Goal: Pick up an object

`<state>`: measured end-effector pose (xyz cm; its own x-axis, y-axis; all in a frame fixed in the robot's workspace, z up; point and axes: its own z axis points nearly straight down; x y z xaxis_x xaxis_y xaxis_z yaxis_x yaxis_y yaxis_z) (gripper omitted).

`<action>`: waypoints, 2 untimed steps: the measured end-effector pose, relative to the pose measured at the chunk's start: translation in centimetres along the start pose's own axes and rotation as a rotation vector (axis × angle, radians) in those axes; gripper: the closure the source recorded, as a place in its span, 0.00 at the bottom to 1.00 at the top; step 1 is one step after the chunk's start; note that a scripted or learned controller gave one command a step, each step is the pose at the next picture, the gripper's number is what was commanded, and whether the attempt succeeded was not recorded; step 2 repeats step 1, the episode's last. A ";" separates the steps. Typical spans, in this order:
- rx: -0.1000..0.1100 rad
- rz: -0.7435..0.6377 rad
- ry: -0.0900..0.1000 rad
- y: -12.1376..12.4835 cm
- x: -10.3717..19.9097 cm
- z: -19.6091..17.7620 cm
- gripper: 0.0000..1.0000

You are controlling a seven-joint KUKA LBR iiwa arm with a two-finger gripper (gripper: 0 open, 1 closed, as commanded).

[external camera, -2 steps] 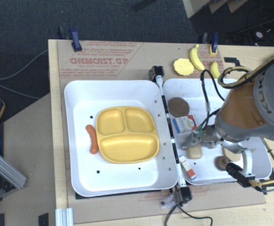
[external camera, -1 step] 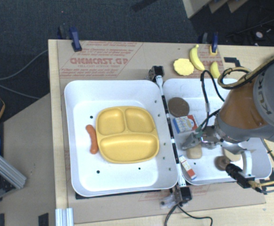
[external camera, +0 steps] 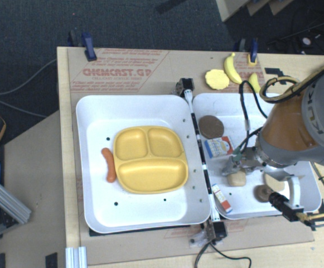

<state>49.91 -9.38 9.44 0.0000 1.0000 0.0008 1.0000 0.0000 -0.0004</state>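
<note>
Lowest in view, at six o'clock on the bench (external camera: pixel 145 66): a cable plug (external camera: pixel 214 231) at the bins' near edge. Left bin (external camera: pixel 92 116): one yellow divided plate (external camera: pixel 149 159) lying flat at its middle, three compartments, all bare; one orange hot dog (external camera: pixel 109 164) just beside the plate's rim at nine o'clock, lying lengthwise. Right bin (external camera: pixel 309 202): one brown disc (external camera: pixel 211 126) at eleven o'clock; one small red, white and blue carton (external camera: pixel 217 146) just below the disc; one narrow white packet with a red end (external camera: pixel 221 199) at seven o'clock, along the wall; one pale tan lump (external camera: pixel 237 178) near the middle; one brown knob-like piece (external camera: pixel 262 192) at five o'clock. Outside the bins at one o'clock on the bench: one yellow round piece (external camera: pixel 217 79) and one banana (external camera: pixel 233 68). Arm (external camera: pixel 295 124): reaches in from three o'clock, its bulk covering the right bin's far side. Gripper (external camera: pixel 235 165): low in the right bin, just above the pale tan lump; whether its jaws are apart or together I cannot tell, and nothing can be seen held. Step in hand, by my reading: the descent or closing on a chosen piece, most likely the tan lump. Next move, as I judge it: a firm close, then a straight lift. Risk: the carton lies near and could be nudged.
</note>
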 end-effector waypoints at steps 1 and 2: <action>-0.013 -0.011 0.001 4.6 8.1 -9.6 1.00; -0.013 -0.011 0.001 4.6 8.1 -9.6 1.00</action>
